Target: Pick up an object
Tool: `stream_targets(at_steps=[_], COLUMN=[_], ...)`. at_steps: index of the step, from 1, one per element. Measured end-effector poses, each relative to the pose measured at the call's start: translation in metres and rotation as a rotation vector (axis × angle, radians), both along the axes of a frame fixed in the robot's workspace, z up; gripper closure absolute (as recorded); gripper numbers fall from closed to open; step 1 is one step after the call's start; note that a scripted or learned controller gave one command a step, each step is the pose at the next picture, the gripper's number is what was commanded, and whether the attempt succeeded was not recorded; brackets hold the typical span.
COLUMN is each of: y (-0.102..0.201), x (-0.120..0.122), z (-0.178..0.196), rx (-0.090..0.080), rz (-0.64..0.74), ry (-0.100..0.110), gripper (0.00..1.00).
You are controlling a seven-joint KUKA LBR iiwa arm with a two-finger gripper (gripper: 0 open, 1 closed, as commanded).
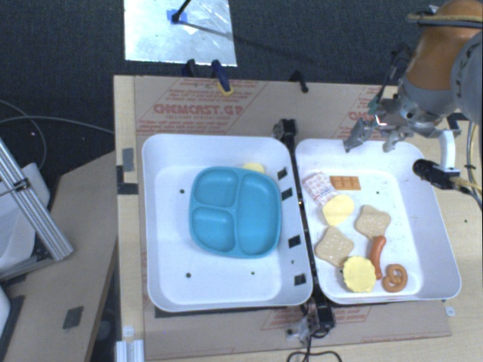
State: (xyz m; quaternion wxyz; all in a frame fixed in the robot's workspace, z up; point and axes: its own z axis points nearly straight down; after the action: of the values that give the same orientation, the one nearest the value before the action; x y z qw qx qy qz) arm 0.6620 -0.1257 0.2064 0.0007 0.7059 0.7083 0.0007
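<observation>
From my seat, the pick had not happened yet. The gripper point(375, 136) hung over the back rim of the right bin point(432, 225), its two fingers spread apart with nothing between them. Every candidate lay in that bin, untouched as far as I could see: a wrapped candy point(317, 187) and a cracker point(345, 182) nearest the gripper, then a yellow round point(339, 209), two toast pieces point(371, 222) point(333, 245), a sausage point(376, 256), a lemon slice point(359, 274) and a pretzel point(394, 277) toward the front. The left bin point(170, 225) held a blue tray point(234, 211) with a small yellow item point(253, 167) peeking out behind it. I judged that everything was left to do: choose a target, come down into the bin, close on it and lift. The cracker and candy looked the shortest reach.
</observation>
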Motion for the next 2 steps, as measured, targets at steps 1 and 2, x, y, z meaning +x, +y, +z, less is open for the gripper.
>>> stream_targets(at_steps=[1,2], y=[-0.009,0.010], x=[0.003,-0.010], z=[-0.125,-0.085], rx=[0.002,0.000], rz=[-0.003,0.002], ry=[0.012,-0.002], gripper=[0.00,0.00])
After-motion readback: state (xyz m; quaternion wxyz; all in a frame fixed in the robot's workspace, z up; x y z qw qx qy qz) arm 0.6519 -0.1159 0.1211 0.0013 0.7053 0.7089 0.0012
